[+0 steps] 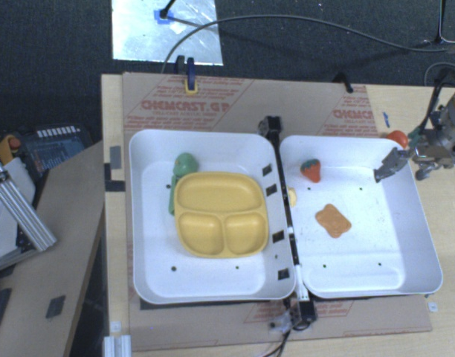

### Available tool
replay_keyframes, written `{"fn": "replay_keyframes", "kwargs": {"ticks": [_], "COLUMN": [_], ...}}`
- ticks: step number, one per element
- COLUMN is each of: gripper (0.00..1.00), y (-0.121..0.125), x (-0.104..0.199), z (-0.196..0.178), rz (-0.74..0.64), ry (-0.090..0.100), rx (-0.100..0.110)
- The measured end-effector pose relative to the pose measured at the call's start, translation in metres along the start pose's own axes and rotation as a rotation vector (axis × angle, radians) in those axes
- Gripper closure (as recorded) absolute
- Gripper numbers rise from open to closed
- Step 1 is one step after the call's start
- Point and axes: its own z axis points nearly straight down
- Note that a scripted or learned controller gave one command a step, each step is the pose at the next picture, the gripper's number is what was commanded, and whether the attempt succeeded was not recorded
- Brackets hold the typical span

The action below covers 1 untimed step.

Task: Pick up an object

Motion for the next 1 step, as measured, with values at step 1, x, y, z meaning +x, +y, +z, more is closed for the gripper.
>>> {"fn": "replay_keyframes", "kwargs": {"ticks": [1], "gripper": [0.0], "y": [0.0021], "x": [0.0007], "z": [-0.0066], "rz": [-0.003], "ry": [-0.002], "rx": [-0.012]}}
